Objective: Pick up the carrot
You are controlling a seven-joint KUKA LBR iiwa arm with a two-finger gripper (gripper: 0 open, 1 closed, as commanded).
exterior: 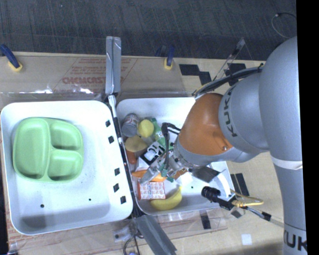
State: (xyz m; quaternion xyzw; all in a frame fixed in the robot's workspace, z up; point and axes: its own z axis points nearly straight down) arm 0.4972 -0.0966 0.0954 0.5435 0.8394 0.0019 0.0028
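From the camera view above the desk [51, 68], the arm [243, 120] reached in from the right and bent over the right bin [200, 104], its orange band [204, 130] hanging above the bin's middle. The gripper [164, 169] pointed down and leftward into a crowded pile near the bin's left wall. Whether it was spread or pressed together could not be told; clutter and the wrist hid the tips.

The carrot [157, 177] appeared to be the small orange piece lying just below the gripper, touching or nearly touching it, beside a printed packet [151, 190] and above a banana [167, 201]. A metal can [130, 122] and a yellow fruit [146, 128] sat further up the same wall. The left bin [99, 206] held a green divided plate [47, 149], well apart from the action.

To do this step well, the grasp likely needed to straddle the carrot across its narrow width, clear of the packet and banana, before any lift; a crowded neighbour caught alongside would probably spoil the pick.
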